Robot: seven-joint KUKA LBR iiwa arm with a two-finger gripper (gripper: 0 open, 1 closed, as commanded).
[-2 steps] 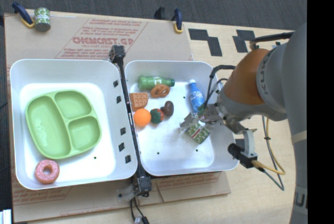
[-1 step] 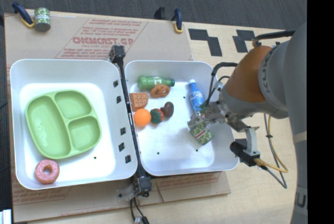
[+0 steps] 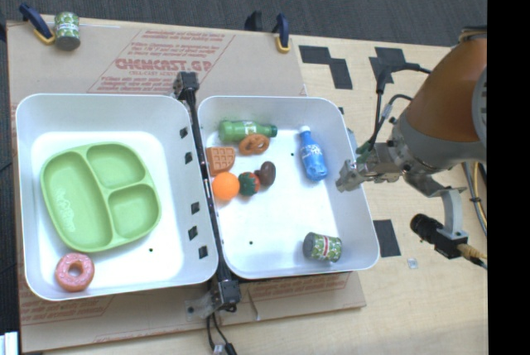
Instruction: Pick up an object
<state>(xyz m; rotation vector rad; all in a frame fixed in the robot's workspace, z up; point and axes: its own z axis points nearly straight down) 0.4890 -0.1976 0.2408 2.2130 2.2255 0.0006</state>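
The right bin (image 3: 356, 217) holds several small items. A blue bottle (image 3: 312, 155) lies near its right wall and a green bottle (image 3: 247, 130) lies at the back. A brown pretzel (image 3: 254, 144), a waffle (image 3: 220, 158), an orange ball (image 3: 225, 186), a red and green fruit (image 3: 248, 183) and a dark brown piece (image 3: 267, 172) cluster at the bin's left. A green can (image 3: 322, 247) lies on its side at the front right. My gripper (image 3: 348, 178) hangs over the bin's right rim, just right of the blue bottle, with nothing visibly in it.
The left bin (image 3: 25, 179) holds a green divided plate (image 3: 99, 194) and a pink donut (image 3: 74, 271) at its front left corner. A black divider with clips (image 3: 199, 179) runs between the bins. A small can (image 3: 67, 29) stands on the cardboard at the back left.
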